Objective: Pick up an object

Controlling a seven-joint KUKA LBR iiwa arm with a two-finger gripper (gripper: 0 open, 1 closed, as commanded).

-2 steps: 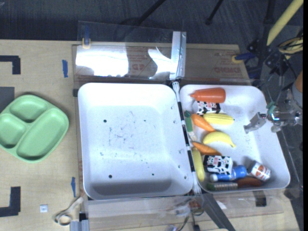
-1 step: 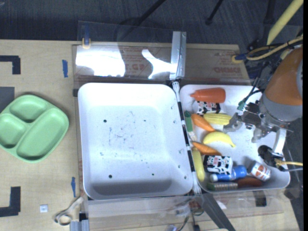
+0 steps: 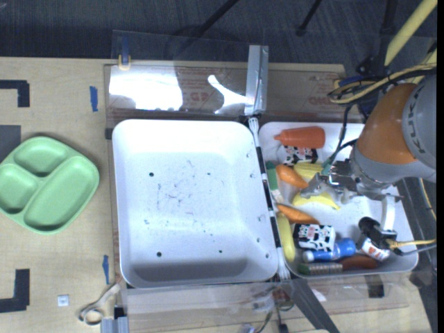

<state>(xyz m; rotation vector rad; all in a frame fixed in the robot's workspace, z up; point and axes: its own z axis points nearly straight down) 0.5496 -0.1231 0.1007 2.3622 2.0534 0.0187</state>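
Right now the thing nearest my claw (image 3: pixel 331 186) is the yellow banana (image 3: pixel 316 200), lying in the middle of the right bin (image 3: pixel 402 266) and just at seven o'clock from my fingertips. I judge it to be a light, hollow plastic toy, stiff but smooth and curved, so it may squirt sideways if pinched near a tip; I would take it across its thick middle, jaws square to its length. Whether my claw is parted or closed I cannot tell, for the wrist hides the fingers, and nothing visibly sits between them. Crowding the banana are an orange carrot (image 3: pixel 294 178) at ten o'clock and another carrot (image 3: pixel 298 214) at seven o'clock, both touching or nearly so. Further out, a cow-patterned box (image 3: pixel 316 237) lies at six o'clock with a blue marker (image 3: pixel 326 254) just below it, and a red-orange bottle (image 3: pixel 302 137) rests at twelve o'clock by the bin's far wall. The left bin (image 3: pixel 187 193) lies at nine o'clock, and a green divided plate (image 3: pixel 45 184) sits well beyond it on the bench.
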